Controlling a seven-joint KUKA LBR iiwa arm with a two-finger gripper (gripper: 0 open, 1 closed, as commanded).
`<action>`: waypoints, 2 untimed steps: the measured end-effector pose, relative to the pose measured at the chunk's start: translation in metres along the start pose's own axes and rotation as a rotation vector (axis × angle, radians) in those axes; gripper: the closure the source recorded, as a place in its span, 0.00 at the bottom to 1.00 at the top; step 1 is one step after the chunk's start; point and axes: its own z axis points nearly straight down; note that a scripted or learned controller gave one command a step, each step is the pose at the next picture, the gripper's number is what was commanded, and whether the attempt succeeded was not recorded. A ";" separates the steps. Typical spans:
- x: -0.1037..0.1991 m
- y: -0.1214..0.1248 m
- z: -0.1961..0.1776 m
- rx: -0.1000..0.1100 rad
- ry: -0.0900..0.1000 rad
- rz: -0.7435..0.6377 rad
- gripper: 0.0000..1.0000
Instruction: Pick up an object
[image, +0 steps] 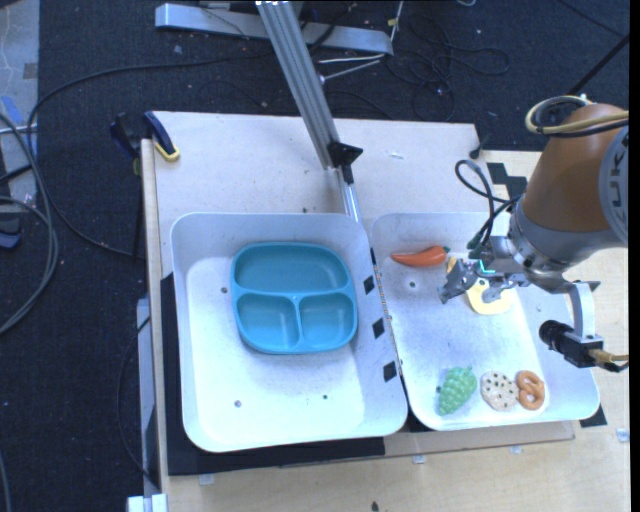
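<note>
Wrist bulk hides part of the yellow piece (492, 300); hand (462, 284) state cannot be told.

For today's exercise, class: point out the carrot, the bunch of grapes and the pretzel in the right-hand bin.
carrot (420, 257): camera view, middle of its orange body.
bunch of grapes (457, 389): camera view, centre of the green cluster.
pretzel (530, 390): camera view, on its orange-brown loop near the bin's front right corner.
</note>
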 end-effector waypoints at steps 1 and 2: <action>0.000 0.000 -0.001 -0.002 -0.001 0.000 0.00; 0.009 0.000 0.060 0.004 0.000 0.001 0.00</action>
